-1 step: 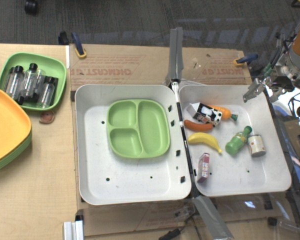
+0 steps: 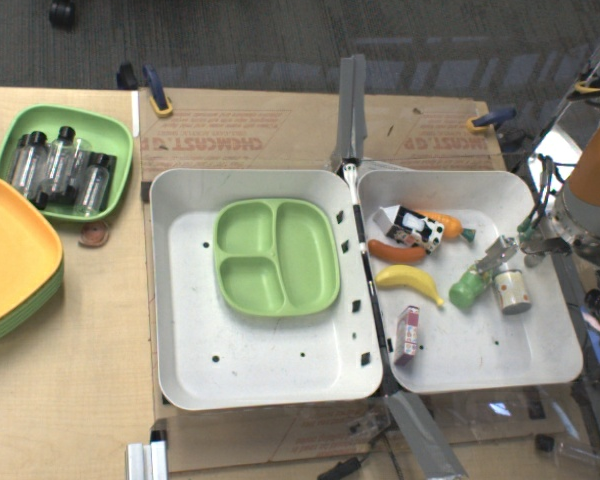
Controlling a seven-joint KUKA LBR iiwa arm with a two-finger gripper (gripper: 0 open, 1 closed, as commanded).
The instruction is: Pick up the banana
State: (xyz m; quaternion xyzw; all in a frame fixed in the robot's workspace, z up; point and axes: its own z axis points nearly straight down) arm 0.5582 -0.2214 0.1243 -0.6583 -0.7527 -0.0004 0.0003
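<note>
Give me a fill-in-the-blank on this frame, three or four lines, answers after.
1. The yellow curved banana lies in the ____ white bin.
2. The green three-compartment plastic plate sits in the ____ white bin.
3. Just above the banana lies an ____ sausage-shaped toy.
4. The two-finger gripper hovers over the small ____ bottle-shaped object, to the right of the banana.

Answers: right; left; orange; green

Lighting: bright, even, overhead; soft faint shadows inside white bins point(image 2: 170, 298). Mild glare on bin floors. Focus: fairly sharp centrally; slight softness and graininess toward edges
</note>
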